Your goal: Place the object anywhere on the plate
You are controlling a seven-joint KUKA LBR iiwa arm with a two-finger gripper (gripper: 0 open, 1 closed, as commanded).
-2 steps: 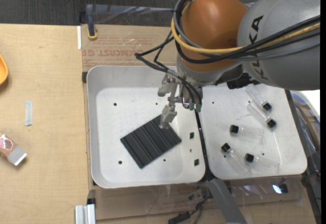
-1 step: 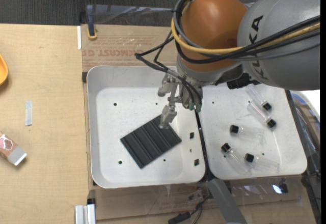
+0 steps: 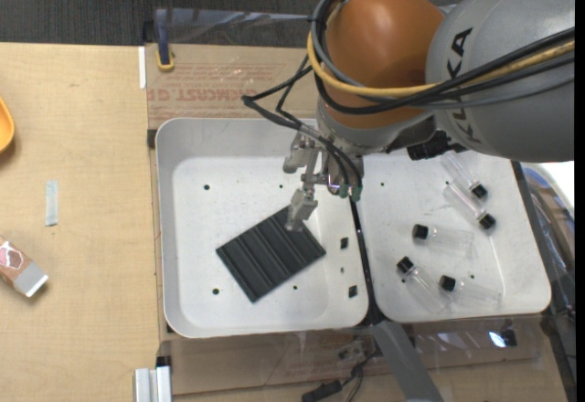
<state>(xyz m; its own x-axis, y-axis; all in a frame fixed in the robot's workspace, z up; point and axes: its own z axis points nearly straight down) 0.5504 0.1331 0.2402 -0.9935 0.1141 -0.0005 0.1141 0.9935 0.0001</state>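
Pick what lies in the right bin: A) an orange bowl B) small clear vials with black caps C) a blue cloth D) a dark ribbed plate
B: several small clear vials with black caps lie scattered in the right bin; the dark ribbed plate sits in the left bin.

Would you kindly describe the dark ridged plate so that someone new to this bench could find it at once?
Start at the two white bins and take the left bin, away from the arm's side. On its floor, toward the near edge, lies the plate, a flat dark rectangle turned at an angle, just below the gripper. Its ridged top and large size set it apart from the small clear tubes with black caps in the other bin.
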